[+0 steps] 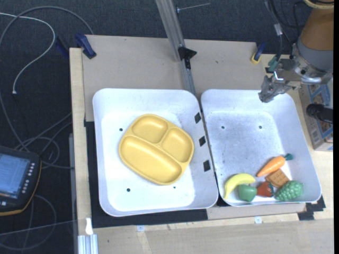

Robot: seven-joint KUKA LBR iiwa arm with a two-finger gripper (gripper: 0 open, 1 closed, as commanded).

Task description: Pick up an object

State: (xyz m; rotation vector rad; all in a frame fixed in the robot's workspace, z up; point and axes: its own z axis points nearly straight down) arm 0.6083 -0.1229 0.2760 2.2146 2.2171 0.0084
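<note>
My gripper (pixel 268 93) hangs over the far edge of the right bin (pixel 249 131), well away from the toy food. That food lies heaped in the bin's near right corner: an orange carrot (pixel 273 165), a yellow banana (pixel 237 182), a green apple (pixel 247 192), a red piece (pixel 265 189), a brown cracker (pixel 277 179) and green grapes (pixel 290 190). Nothing shows between the gripper's fingers.
The left bin (pixel 108 115) holds a yellow divided plate (pixel 156 148). A metal pole (pixel 172 20) rises at a slant behind the seam between the bins. Blue clamps (pixel 85 45) grip the bench's far edge, and cables trail over the floor at left.
</note>
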